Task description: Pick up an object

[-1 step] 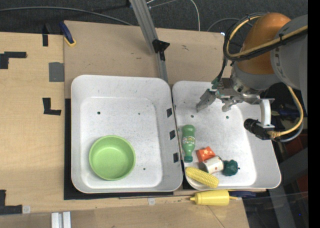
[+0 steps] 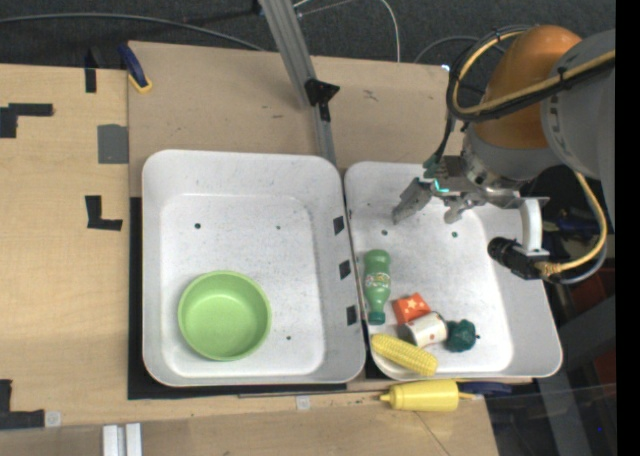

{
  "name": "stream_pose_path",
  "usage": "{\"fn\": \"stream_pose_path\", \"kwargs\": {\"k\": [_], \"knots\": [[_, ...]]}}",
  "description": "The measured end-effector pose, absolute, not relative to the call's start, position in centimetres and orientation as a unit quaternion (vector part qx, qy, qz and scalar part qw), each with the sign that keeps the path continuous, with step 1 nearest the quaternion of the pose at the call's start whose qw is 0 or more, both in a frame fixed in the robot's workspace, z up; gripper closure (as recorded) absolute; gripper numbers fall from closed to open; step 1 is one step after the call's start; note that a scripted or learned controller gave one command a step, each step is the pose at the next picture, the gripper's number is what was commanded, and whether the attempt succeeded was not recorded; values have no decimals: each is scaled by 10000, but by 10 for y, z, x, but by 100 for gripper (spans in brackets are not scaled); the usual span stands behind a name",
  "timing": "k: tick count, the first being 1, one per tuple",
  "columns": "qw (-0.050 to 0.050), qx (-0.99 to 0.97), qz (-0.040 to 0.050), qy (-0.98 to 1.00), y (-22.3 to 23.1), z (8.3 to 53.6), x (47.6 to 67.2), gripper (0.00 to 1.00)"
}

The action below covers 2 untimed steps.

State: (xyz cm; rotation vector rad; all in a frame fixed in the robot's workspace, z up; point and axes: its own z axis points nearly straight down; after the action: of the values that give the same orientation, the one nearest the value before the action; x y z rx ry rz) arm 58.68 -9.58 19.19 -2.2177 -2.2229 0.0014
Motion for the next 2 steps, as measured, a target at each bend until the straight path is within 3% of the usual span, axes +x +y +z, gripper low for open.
{"fn": "stream_pose_path", "kwargs": {"k": [2], "knots": [[24, -7066, 27, -7076, -94, 91, 576, 0]]}}
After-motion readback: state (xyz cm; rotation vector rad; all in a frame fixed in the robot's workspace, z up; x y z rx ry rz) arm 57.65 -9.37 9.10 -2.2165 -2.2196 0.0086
